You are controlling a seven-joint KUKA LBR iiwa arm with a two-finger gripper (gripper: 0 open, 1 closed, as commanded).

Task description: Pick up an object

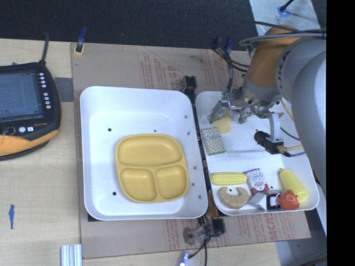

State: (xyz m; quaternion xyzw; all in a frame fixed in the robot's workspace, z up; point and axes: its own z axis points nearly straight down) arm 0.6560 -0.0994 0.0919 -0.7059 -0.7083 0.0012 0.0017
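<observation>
Currently: gripper [227, 113] over right bin [310, 204] at its 11 o'clock corner; whether it grips anything cannot be told. Pale yellow block [223, 125] just beneath. Corn cob [228, 178] lies long axis 3-to-9. Bare floor mid-bin.

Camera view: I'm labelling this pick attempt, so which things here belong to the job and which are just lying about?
Job:
end effector
small yellow block under it
patterned packet
corn cob
croissant
yellow bottle
right bin

Lying about:
left bin
yellow divided tray
teach pendant
</observation>
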